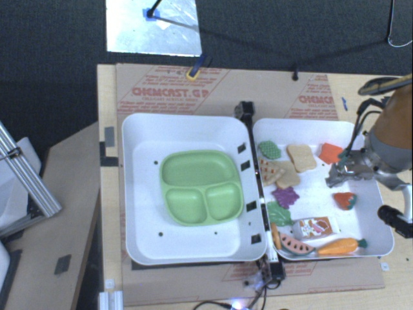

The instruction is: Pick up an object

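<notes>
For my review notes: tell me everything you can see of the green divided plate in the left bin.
The green plate is pale green, looks like smooth plastic, and is roughly square with rounded corners. It has three compartments: one wide section across the far side and two smaller ones side by side on the near side. It lies flat on the floor of the left bin, about in the middle, right side up. Nothing sits in it, and only the bin touches it.

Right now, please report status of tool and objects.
Tool over right bin, nothing seen held. Strawberry just below it. Orange piece close behind.
</notes>
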{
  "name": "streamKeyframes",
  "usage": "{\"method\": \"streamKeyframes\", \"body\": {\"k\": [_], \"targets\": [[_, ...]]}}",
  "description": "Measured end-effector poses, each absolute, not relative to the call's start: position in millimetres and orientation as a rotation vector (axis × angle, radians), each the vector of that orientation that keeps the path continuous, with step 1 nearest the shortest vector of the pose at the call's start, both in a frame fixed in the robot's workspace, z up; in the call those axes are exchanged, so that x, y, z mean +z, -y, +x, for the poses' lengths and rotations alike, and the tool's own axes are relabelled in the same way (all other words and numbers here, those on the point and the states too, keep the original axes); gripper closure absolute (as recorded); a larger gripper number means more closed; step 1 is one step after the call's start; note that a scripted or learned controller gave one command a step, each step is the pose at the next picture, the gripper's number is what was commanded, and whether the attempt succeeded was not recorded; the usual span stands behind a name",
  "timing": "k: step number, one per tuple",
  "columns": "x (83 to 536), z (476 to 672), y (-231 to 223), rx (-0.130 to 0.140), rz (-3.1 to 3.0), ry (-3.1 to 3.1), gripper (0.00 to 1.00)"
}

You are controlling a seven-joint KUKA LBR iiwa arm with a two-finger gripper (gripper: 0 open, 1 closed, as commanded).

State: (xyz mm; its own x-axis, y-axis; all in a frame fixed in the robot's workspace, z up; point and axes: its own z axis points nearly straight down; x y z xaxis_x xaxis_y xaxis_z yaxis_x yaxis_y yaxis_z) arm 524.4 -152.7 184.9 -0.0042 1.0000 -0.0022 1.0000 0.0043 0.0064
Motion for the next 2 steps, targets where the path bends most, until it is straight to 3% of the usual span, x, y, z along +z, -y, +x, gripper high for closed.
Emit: {"method": "streamKeyframes", "body": {"k": [1, 2], "targets": [[227, 526.0, 153, 0.005, 2.212, -2.223, 1.00], [233, 564.2, 124, 0.006, 2.209, -2.228, 1.00]]}}
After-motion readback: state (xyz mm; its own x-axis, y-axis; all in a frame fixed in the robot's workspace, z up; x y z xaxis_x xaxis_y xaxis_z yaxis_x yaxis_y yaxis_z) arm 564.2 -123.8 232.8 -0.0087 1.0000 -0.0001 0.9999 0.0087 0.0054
